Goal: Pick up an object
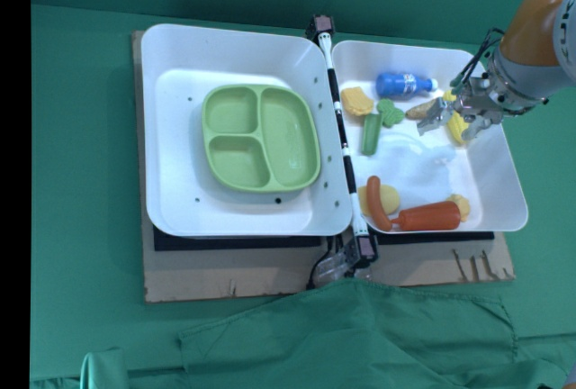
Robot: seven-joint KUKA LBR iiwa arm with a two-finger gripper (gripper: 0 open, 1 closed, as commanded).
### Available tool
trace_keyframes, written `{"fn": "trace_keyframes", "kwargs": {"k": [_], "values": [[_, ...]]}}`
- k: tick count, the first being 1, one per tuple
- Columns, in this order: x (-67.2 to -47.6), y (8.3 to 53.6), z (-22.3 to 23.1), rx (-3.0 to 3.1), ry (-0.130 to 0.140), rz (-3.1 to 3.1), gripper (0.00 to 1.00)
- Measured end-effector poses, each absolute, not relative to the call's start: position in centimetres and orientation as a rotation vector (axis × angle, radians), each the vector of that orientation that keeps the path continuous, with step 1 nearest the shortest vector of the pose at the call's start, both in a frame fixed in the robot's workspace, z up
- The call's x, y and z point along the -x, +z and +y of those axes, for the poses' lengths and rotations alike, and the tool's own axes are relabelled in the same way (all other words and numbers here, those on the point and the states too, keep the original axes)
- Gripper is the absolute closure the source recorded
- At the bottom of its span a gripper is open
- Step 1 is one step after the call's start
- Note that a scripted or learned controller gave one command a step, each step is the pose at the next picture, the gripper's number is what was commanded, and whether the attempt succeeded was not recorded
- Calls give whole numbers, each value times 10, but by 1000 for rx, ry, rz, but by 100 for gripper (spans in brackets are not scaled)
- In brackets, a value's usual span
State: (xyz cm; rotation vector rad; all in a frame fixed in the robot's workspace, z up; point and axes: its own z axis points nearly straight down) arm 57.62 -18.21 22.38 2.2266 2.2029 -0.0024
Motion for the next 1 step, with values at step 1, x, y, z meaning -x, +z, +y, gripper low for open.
{"fn": "trace_keyframes", "kwargs": {"k": [1], "values": [[-577,238,-179,-2220,5,2203,100]]}}
